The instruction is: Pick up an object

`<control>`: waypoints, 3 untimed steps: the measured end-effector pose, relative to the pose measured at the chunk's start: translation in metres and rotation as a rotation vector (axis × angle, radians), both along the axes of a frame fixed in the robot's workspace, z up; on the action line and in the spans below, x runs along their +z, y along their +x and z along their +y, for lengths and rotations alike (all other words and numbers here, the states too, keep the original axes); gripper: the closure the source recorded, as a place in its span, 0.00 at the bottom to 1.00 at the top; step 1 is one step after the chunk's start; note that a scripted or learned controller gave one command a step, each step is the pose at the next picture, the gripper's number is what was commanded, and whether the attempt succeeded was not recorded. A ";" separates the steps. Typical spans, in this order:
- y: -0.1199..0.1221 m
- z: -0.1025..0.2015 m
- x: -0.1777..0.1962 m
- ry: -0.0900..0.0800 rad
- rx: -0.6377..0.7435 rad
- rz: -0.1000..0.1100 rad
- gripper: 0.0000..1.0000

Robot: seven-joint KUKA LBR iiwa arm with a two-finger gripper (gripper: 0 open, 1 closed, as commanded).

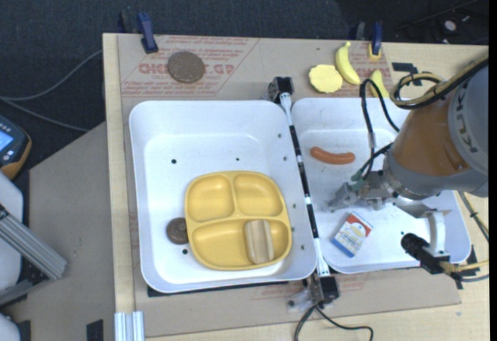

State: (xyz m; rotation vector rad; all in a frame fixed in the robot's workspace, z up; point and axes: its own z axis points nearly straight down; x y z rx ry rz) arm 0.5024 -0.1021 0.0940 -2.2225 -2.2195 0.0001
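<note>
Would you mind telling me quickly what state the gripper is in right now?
Gripper: low in the right bin, between the hot dog and the small carton; whether it is open or closed cannot be told, and nothing is seen held.

The brown bench (124, 176) holds two white bins (155, 145), a brown disc (185, 66), a banana (347, 64) and a yellow round thing (325, 78).

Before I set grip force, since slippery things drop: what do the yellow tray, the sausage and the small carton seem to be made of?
Yellow tray: likely moulded plastic, with smooth rounded compartments and a soft sheen. Sausage: probably a plastic or rubber toy, uniform orange-red and slightly glossy. Small carton: looks like printed cardboard, with flat faces and crisp edges, though plastic cannot be ruled out.
</note>
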 end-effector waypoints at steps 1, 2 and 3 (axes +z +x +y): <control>-0.025 -0.009 -0.010 0.001 -0.001 0.004 0.00; 0.002 -0.063 0.095 -0.007 -0.002 -0.013 0.00; 0.026 0.011 0.007 0.004 0.009 0.006 0.00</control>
